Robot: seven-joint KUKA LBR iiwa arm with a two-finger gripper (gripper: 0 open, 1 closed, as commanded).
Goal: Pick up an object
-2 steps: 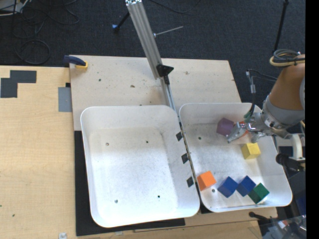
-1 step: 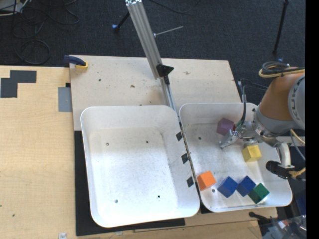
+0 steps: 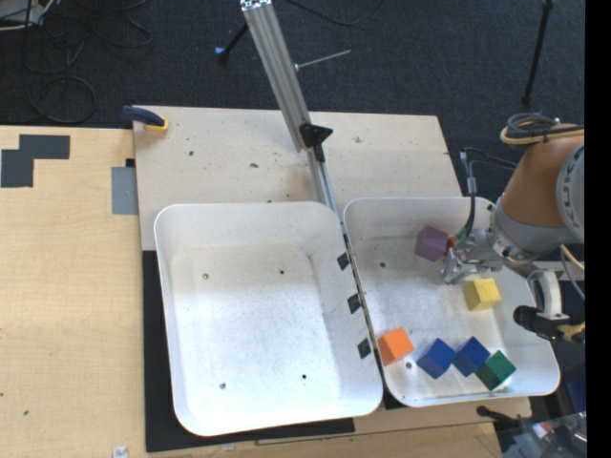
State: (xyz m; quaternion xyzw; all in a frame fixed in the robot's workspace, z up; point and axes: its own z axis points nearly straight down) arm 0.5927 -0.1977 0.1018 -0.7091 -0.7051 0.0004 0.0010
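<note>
Hovering end effector (image 3: 456, 267) between purple cube (image 3: 431, 243) and tilted yellow cube (image 3: 481, 293).

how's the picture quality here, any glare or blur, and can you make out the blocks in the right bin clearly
Camera view: even, soft lighting, no harsh glare; the shallow white right bin looks bright but not washed out. The overall image is slightly soft and grainy. The small purple cube, yellow cube, orange cube, two blue cubes and green cube read clearly by colour. The metal claw is blurry.
</note>
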